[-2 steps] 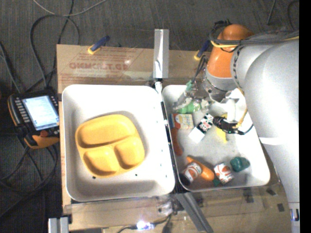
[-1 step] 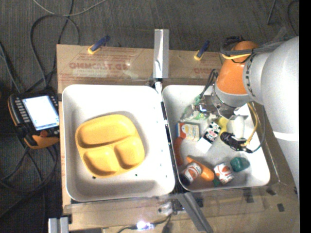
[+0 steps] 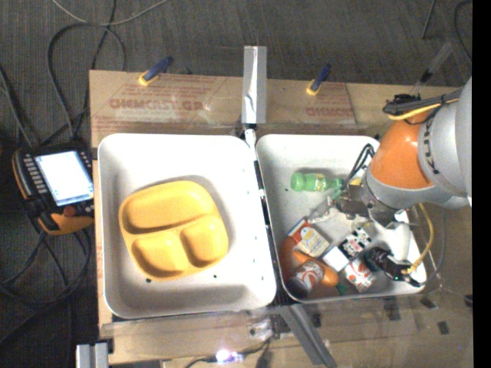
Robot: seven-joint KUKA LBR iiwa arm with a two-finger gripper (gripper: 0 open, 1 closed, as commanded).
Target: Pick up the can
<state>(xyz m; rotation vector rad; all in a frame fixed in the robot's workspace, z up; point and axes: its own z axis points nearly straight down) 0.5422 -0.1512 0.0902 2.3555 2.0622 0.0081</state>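
Camera view, near edge first: right bin (image 3: 322, 153), front wall – the can (image 3: 308, 276) lies on its side, red and white label, resting against an orange item (image 3: 289, 251) that I can't identify. To its right, also at the front wall, sits a small red-and-white pack (image 3: 359, 275); too blurred to read.

One row back in the same bin: a red-and-white carton (image 3: 311, 238) just behind the can, touching or nearly touching it. Right of the carton is a small pack with dark print (image 3: 354, 244).

Claw (image 3: 349, 204) sits above the middle of the right bin, behind the carton and in front of the green bottle (image 3: 314, 182). It's apart from the can, with the carton between them. Claw state: can't tell from this angle. Nothing is visibly in its grasp. The arm's orange band (image 3: 403, 159) is over the bin's far right corner.

The green bottle lies on its side toward the bin's back wall, cap end pointing right.

Left bin (image 3: 107, 205): a yellow three-compartment tray (image 3: 175, 227), roughly centred and rotated a bit.

Far side: brown worktop (image 3: 192, 102) with two blue-and-yellow clamps (image 3: 156, 69) on its back edge. A handheld pendant (image 3: 60, 176) with a lit screen is off to the left, and cables (image 3: 69, 29) run on the floor behind.
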